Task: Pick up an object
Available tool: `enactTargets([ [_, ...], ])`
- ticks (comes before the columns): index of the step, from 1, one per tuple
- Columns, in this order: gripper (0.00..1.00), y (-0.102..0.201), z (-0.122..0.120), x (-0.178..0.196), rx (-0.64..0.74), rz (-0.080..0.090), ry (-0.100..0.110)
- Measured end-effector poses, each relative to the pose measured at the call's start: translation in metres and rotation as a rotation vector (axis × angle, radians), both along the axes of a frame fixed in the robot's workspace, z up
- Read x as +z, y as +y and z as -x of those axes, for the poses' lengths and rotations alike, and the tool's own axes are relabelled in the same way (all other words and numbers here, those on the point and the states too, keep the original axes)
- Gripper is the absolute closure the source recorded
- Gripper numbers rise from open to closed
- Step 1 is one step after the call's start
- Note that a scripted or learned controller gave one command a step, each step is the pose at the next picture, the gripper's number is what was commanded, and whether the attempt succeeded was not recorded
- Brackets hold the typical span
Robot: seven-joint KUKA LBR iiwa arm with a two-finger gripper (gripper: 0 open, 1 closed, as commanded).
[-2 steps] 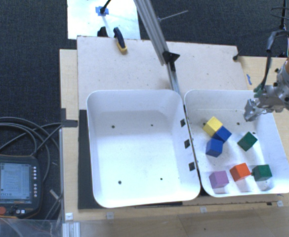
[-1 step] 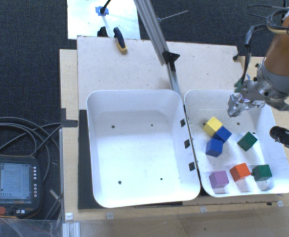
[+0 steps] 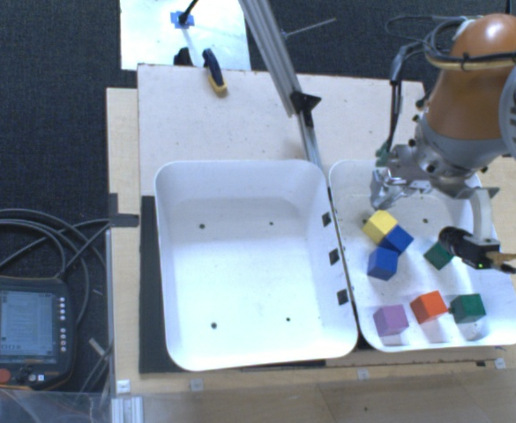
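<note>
The right bin [image 3: 496, 324] holds several small blocks: a yellow block [image 3: 379, 226], a blue block [image 3: 400, 239] touching it, another blue block [image 3: 382, 263], a dark green block [image 3: 438, 255], a purple block [image 3: 391, 320], an orange block [image 3: 430, 307] and a green block [image 3: 468, 307]. My gripper [image 3: 388, 189] hangs over the far part of this bin, just above and behind the yellow block, with nothing visible between its fingers.
The left bin [image 3: 240, 263] sits beside the right one. A slanted metal pole [image 3: 280, 64] crosses the bench behind the bins. A teach pendant [image 3: 24, 329] with cables lies at the lower left. A small blue and yellow tool [image 3: 213, 70] rests at the bench's back.
</note>
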State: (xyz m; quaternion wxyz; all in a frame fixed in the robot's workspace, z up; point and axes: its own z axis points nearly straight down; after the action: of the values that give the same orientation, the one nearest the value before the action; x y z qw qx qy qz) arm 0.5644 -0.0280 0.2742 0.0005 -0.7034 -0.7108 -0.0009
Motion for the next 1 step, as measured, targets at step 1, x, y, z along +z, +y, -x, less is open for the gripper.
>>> enactTargets([
  [1, 1.0, 0.0503, -0.02, -0.0158, 0.0, 0.0, -0.001],
])
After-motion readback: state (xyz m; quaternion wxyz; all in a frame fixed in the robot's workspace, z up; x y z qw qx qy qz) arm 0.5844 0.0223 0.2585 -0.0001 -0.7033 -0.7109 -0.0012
